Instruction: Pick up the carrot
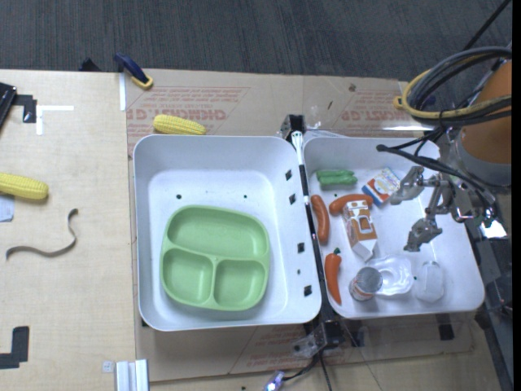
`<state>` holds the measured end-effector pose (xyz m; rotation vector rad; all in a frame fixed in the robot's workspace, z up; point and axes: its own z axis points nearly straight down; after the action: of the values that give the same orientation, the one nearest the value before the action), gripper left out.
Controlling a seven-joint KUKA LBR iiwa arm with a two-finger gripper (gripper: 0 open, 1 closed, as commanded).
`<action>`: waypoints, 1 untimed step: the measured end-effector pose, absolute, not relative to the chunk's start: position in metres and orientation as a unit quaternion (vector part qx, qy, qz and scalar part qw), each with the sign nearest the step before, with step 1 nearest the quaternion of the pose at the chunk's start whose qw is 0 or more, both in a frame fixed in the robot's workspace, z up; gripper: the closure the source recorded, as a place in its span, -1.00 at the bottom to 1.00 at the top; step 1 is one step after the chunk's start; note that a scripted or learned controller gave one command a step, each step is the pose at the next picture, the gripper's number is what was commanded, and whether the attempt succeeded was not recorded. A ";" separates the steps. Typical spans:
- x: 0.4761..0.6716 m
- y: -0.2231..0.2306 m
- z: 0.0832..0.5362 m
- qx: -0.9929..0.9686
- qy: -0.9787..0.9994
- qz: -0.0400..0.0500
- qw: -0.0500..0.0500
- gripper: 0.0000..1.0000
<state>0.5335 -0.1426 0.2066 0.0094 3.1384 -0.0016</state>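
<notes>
Reaching in from the right, the arm hangs its gripper [415,210] spread open and unladen above the right bin [456,300], well apart from the carrot [333,274].

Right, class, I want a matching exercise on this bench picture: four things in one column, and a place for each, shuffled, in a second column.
Things:
1. carrot
2. green divided plate
3. corn cob
4. pincer

Places:
A. on the cardboard behind the left bin
B. above the right bin's right part
C. inside the left bin
D. by the right bin's left wall, near its front

Pairs: 1-D, 2-C, 3-A, 4-B
</notes>
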 end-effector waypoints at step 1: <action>0.500 -0.112 0.114 -0.011 1.000 -0.003 0.011 -1.00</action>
<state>0.4997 -0.1119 0.1142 -0.0333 3.1198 -0.0096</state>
